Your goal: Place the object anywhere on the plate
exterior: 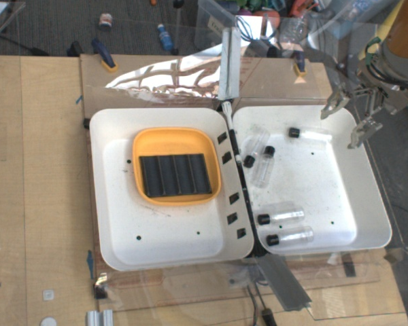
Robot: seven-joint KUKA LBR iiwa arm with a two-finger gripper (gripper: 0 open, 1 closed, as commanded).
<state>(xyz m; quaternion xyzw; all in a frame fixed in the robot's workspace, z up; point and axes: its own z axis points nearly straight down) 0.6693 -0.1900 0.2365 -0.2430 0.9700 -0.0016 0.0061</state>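
- Vials (280,217): several clear tubes with black caps lie flat in the right bin (367,202). Two lie side by side near its lower left, caps pointing left; the lower one is at (289,237).
- Two or three more lie in the upper left of that bin, close together and partly overlapping, around (260,156); their clear bodies are hard to tell apart against the white floor.
- One more vial (310,134) lies near the top of the right bin, cap to the left, well apart from the rest.
- Plate (176,138): orange, squarish with rounded corners, sitting in the upper middle of the left bin (115,229). A dark ribbed block (175,174) covers most of its floor.
- None of the vials touches the plate; all lie on the other side of the divider (234,182) between the bins.
- Gripper (351,119): at the upper right of the frame, over the top right corner of the right bin. Its two thin fingers are spread apart, with nothing between them.
- Arm (398,26): enters from the upper right corner of the frame.
- Behind the bins, a clear tub (340,5) of coloured items stands at the top of the frame, and crumpled foil (170,77) lies just above the left bin.
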